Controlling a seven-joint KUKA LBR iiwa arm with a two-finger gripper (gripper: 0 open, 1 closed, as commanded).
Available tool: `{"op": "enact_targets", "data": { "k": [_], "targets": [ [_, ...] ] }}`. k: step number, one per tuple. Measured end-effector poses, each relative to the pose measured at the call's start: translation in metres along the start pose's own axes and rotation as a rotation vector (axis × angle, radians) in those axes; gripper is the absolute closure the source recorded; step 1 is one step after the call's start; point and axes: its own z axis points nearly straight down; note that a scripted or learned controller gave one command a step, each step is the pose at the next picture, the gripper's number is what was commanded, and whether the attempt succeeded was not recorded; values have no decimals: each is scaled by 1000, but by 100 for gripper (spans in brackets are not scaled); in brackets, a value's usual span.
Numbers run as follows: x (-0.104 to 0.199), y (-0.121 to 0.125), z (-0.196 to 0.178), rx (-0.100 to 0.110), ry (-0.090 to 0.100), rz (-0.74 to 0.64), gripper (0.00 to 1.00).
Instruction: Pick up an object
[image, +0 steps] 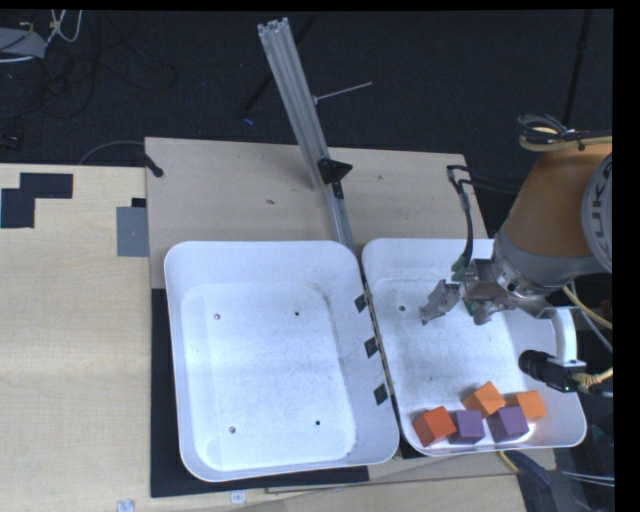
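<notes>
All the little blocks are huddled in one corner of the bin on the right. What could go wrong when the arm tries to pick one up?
The orange and purple blocks sit packed together, so the gripper may nudge neighbours or catch two instead of one. They also lie against the right bin's near rim, where a finger could strike the wall. And the gripper hangs over bare floor, away from the cluster, so closing there would likely grab nothing.

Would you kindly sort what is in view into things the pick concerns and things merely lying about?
For the job: gripper; orange blocks; purple blocks; right bin.
Lying about: left bin; aluminium rail; black clips.
</notes>
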Motion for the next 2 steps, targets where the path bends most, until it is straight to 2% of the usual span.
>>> {"op": "enact_targets", "data": {
  "k": [1, 2],
  "targets": [
    [-98, 47, 36, 1, -4, -2, 0],
    [-76, 59, -53, -8, -2, -10, 0]
  ]
}}
